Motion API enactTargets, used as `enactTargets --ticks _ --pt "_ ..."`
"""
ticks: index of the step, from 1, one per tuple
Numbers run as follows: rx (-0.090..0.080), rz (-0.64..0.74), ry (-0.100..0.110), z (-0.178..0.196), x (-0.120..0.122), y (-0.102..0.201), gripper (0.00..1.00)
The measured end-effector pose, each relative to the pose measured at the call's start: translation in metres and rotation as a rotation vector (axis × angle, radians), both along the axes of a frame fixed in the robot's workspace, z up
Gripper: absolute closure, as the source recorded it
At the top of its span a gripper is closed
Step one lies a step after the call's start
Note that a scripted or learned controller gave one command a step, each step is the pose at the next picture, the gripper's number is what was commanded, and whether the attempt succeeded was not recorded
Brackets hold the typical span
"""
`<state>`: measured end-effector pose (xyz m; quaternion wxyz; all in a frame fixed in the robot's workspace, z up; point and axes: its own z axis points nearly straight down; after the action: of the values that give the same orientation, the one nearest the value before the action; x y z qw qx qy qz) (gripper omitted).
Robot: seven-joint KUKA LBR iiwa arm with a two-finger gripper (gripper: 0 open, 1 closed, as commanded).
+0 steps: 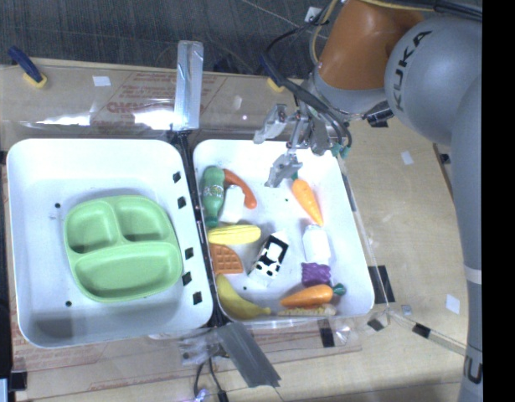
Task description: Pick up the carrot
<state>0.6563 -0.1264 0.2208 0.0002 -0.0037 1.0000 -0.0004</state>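
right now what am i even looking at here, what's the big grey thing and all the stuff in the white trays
The big grey thing is a robot arm with an orange band, reaching in from the right. One fixed camera looks down on the bench at a slant. At the arm's tip is its metal pincer, hanging over the right white bin. Nothing can be seen between its fingers.

The left white bin holds a green divided plastic plate. The right bin holds toy food: an orange carrot just beside the pincer, a second orange carrot with a green top near the front, a yellow banana, a yellow corn cob and a white bottle.
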Motion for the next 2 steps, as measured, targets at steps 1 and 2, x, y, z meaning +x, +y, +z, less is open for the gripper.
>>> enactTargets --ticks 1,2 --pt "0.001 0.139 0.005 -0.132 -0.001 -0.078 0.00" --pt "0.001 0.214 0.000 -0.128 -0.035 -0.083 0.00"
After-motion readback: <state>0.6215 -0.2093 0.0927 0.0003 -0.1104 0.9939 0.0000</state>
